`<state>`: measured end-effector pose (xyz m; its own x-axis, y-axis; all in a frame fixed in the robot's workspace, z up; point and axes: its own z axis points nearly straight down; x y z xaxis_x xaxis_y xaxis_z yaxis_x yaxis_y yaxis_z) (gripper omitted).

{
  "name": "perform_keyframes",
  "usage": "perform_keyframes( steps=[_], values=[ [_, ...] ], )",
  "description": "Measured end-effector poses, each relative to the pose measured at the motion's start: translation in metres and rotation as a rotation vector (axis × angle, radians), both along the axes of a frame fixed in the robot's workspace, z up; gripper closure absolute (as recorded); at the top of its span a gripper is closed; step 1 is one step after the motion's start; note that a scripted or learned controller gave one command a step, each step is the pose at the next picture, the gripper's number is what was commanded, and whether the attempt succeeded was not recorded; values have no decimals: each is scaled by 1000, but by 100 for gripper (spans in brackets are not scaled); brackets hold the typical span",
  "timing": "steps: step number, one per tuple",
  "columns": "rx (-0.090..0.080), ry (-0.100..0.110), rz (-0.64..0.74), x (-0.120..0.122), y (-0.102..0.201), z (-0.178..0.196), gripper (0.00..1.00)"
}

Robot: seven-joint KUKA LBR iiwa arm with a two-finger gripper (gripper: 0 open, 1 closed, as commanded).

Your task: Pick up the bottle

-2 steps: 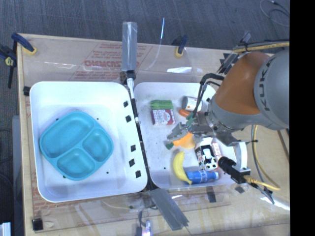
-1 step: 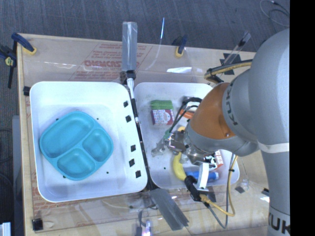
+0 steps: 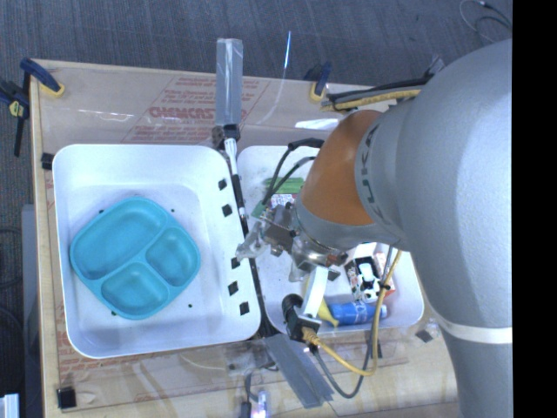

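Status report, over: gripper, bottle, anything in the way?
Gripper low in right bin, by its left wall. Blue bottle lying near front rim, not held. Arm partly overhangs it.

In left bin (image 3: 65, 233), blue divided plate (image 3: 135, 255) fills middle; bare margin along walls. Over right bin (image 3: 407, 310), arm (image 3: 452, 190) covers most; bottle (image 3: 355, 312) by near wall, red-white item (image 3: 365, 273) just behind it.

Pale wooden counter (image 3: 130, 103), red lettering along its far side. Two shallow white bins sit on it, side by side: left bin (image 3: 204, 181), right bin (image 3: 261, 168). Blue clamps (image 3: 39, 72) at far edge.
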<state>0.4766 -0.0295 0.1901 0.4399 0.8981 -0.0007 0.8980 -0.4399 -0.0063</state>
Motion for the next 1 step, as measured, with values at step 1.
perform_keyframes(
  steps=[1],
  values=[
    [-2, 2, -199, 0, 76, -1, 0]
  ],
)
